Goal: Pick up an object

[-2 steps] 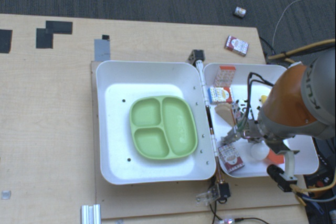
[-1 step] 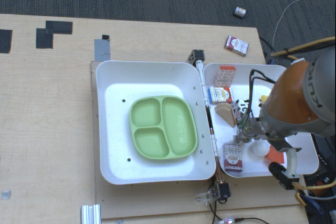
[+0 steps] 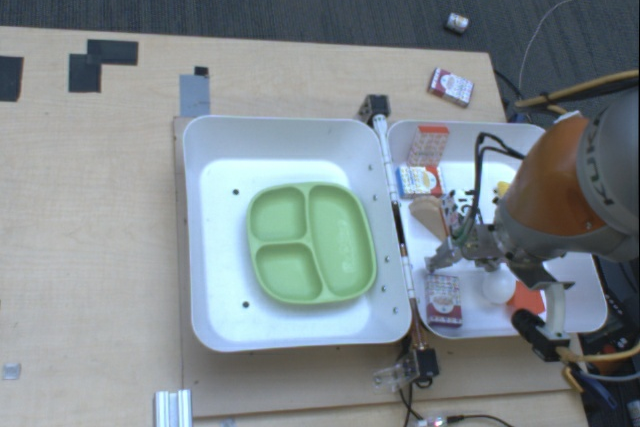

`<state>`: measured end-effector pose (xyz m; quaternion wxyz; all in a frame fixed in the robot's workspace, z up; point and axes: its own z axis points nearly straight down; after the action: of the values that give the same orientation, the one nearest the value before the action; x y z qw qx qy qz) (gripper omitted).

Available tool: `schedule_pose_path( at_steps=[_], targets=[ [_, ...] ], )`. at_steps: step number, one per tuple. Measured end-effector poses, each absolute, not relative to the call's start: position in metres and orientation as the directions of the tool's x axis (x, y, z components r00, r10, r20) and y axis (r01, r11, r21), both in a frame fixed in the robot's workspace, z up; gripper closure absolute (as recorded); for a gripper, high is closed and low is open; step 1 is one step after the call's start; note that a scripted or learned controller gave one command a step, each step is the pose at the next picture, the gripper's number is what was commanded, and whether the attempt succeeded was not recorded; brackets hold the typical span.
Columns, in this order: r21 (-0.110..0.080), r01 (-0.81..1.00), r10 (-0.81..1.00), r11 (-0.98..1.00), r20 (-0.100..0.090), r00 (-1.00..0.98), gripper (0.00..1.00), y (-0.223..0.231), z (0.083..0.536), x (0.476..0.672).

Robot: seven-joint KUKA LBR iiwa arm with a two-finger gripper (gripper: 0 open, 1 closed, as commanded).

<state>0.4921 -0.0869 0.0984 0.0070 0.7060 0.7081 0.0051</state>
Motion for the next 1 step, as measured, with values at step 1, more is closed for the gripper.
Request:
schedule_pose_path(
  at_steps=[1],
  targets=[
    [0.021, 1.000, 1.000, 0.005, -0.002, -0.005, 1.00, -0.0863, 0.1090, 0.4938]
  ],
)
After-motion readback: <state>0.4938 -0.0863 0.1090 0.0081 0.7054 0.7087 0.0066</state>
